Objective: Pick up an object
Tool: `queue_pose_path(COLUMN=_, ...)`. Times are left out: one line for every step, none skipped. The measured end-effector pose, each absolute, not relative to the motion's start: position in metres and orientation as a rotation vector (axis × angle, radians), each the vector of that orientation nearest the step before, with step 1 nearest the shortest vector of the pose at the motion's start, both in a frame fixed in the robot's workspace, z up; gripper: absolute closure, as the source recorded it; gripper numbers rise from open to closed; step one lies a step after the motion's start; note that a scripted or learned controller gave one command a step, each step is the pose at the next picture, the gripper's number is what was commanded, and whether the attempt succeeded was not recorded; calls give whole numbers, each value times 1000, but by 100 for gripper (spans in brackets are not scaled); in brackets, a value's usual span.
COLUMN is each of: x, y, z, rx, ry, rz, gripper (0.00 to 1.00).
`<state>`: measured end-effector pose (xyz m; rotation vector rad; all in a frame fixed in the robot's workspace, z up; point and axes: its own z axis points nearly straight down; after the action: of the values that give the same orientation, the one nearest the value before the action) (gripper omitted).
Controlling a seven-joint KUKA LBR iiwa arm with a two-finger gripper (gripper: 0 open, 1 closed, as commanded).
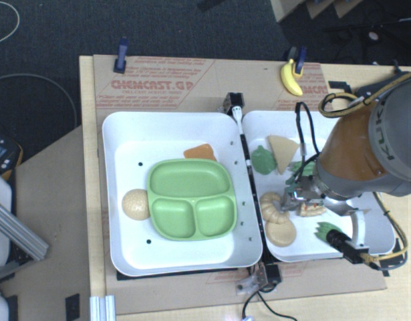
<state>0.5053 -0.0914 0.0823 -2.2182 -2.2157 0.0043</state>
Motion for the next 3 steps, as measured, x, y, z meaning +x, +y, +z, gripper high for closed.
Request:
queue_pose_path(x=480, y=-32, z=242, rx=-2218, ry=-2236, rz=-17, gripper=100)
queue_pose_path(x=478, y=14, z=182, rx=-2212, ry=-2221, rz=5, gripper=100)
queue_pose_path(x=481, y=31, z=267, rx=-2221, ry=-2230, rz=-12, gripper=100)
